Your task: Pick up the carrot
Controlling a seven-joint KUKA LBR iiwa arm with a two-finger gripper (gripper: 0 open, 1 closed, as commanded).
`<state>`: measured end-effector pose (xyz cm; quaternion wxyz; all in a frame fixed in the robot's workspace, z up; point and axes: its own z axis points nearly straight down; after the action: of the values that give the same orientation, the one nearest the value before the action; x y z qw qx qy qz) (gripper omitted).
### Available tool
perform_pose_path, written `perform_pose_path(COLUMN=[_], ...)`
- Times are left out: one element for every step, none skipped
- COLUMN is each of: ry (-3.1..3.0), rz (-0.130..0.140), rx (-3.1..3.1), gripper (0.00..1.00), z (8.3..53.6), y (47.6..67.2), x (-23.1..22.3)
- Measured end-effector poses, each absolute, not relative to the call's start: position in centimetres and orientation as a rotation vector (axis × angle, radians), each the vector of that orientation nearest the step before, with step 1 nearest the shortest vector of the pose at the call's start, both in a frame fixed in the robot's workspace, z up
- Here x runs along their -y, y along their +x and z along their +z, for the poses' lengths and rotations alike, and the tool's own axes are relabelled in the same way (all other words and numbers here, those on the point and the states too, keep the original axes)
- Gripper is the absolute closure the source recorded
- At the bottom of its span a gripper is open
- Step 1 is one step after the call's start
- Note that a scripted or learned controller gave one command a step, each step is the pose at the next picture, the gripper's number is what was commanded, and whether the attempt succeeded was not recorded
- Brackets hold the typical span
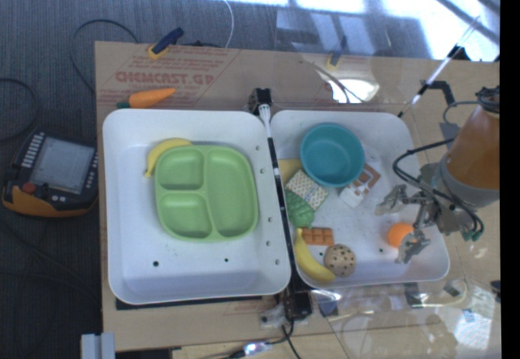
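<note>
The carrot (151,96) is lying on the counter (244,73) just past the far-left corner of the left bin (122,211), long axis roughly parallel to that edge. The tool (410,227) is spread open, gripping nothing, over the right bin (406,134), so it's a long reach across.

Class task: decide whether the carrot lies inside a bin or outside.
Outside. The carrot lies on the bench board beyond the left bin's far rim, near its corner.
</note>
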<state>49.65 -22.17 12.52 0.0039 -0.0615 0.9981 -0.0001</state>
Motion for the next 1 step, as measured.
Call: perform_pose_path(ry=[-0.642], rz=[-0.006], rx=[-3.065], gripper=[0.00], z=[9.14], y=[49.46], x=[22.29])
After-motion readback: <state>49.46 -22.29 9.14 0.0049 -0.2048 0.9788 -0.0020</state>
